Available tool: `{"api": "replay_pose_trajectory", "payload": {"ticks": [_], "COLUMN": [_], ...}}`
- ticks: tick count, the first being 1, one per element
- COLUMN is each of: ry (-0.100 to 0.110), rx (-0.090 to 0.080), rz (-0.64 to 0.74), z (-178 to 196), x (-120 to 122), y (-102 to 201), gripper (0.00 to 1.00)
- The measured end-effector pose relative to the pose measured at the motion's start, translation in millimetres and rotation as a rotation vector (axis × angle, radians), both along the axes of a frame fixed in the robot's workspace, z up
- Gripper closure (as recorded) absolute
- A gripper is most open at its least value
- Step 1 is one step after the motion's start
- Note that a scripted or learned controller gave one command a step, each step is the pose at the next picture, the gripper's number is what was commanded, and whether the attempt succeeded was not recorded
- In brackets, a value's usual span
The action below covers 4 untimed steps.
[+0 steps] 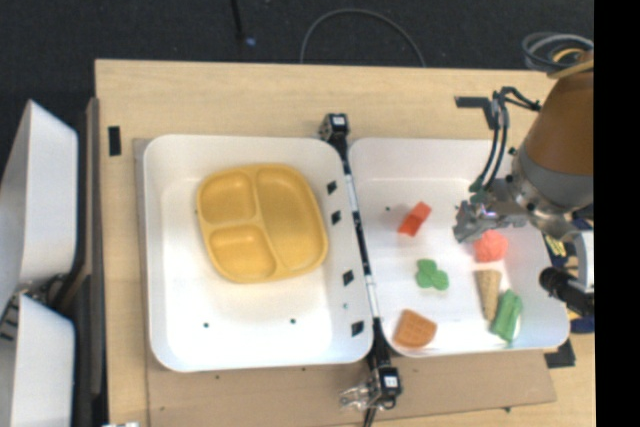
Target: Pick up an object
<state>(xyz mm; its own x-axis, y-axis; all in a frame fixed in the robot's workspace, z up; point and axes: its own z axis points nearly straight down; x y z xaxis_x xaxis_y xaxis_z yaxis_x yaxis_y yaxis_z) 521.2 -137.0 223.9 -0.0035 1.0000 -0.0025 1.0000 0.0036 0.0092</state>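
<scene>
I want to come straight down over the pink piece [490,246] in the right bin [400,160] and centre it before pinching (neighbours sit close). My gripper [478,220] hangs just beside it, at its far-left edge; how it's set I cannot tell.

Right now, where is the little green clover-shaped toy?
The small green clover-shaped toy lies in the right white bin, near its middle, below the red block and above the orange wedge-shaped toy.
</scene>
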Motion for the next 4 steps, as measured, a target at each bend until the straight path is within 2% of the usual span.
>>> {"api": "replay_pose_trajectory", "payload": {"ticks": [1, 2, 3, 4], "ry": [0.002, 0.007, 0.009, 0.007], "rx": [0.0, 0.003, 0.003, 0.004], "rz": [0.0, 0.004, 0.003, 0.005], "z": [48.7, 54.4, 37.4, 40.2], "x": [-2.7, -4.8, -5.7, -0.1], "y": [-9.4, 39.6, 90.2, 143.0], "gripper": [1.0, 1.0, 1.0, 1.0]}}
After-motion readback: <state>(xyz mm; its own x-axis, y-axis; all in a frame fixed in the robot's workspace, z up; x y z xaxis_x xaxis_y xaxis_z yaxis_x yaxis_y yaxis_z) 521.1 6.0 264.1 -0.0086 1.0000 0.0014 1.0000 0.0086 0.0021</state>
